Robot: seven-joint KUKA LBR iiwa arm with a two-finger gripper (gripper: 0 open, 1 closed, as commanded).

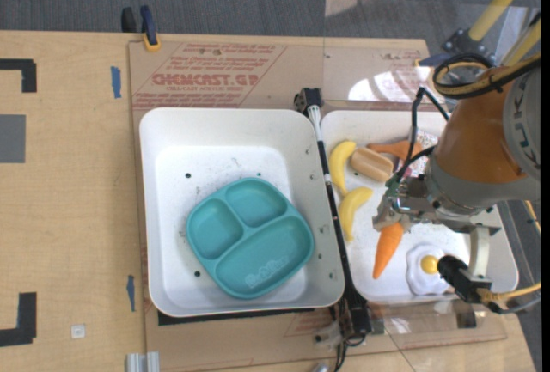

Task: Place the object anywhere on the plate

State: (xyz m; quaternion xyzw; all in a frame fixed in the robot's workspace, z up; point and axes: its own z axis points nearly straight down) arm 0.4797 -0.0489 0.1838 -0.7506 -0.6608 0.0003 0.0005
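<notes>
On my feed, the left bin (163,190) holds the teal plate (250,236), a three-compartment dish lying flat and turned at an angle, toward the bin's near right corner. I see nothing resting on any of its sections.

Moving right, past the divider where the two bins meet, the right bin (391,293) carries the toy food. Two yellow bananas sit along its left wall: one banana (341,163) higher up, the lower banana (353,210) just beneath it. Beside the upper banana lies a hot dog bun (373,162), and behind it an orange piece, partly hidden by the arm, that I can't identify.

The carrot (387,249) is next, tilted with its tip pointing down toward the near edge, its broad top right under the gripper (397,209). The top of the carrot meets the fingers there, but from this angle I cannot tell whether they are closed on it or just above it. The carrot is in the right bin, well apart from the plate.

Further right, a fried egg (426,265) lies near the bin's near right corner, with a black fitting just beside it. The arm's orange band (477,138) fills the space above.
</notes>
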